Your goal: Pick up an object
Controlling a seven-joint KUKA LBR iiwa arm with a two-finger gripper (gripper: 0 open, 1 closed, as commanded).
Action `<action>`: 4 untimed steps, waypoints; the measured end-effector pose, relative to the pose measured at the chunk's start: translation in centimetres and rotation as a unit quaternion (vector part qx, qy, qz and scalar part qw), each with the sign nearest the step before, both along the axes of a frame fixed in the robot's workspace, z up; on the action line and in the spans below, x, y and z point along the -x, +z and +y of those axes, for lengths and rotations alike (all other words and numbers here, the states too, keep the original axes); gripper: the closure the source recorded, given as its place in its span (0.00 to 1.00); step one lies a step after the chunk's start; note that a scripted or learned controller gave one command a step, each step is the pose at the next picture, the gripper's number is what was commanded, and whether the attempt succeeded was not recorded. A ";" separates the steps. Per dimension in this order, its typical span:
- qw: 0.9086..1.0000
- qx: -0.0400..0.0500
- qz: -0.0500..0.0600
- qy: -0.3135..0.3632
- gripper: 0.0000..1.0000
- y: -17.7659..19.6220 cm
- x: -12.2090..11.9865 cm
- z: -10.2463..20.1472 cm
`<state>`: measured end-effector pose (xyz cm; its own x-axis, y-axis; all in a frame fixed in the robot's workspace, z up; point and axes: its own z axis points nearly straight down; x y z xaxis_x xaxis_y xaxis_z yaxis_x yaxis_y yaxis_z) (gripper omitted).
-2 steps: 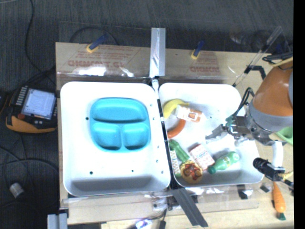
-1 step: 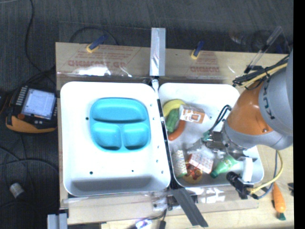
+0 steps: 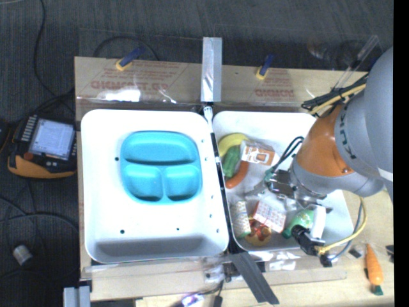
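On the wooden bench (image 3: 160, 78) (dark carpet (image 3: 51, 31) around) sit two white bins (image 3: 96, 235).

I make out red print on cardboard sheet (image 3: 131, 82) beyond bins, reversed, unreadable; package labels blurred.

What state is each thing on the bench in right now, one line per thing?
Blue tray: flat in the left bin, right way up.
Banana: lying in the right bin, top left corner.
Green bottle: on its side under the wrist.
Gripper: low in the right bin.
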<state>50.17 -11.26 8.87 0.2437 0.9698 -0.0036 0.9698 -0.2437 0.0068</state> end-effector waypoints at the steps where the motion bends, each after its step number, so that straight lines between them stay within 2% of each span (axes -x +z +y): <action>1: 1.000 -0.001 0.005 -0.012 0.00 9.4 -5.0 4.7; 2: 1.000 -0.002 -0.001 0.000 0.00 0.0 -3.1 1.7; 3: 1.000 -0.002 -0.001 0.000 1.00 1.0 -3.2 1.7; 4: 1.000 -0.002 -0.001 0.000 0.00 1.0 -3.2 1.7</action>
<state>53.32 -9.59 9.85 0.2434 0.9699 0.0017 0.9699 -0.2434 0.0076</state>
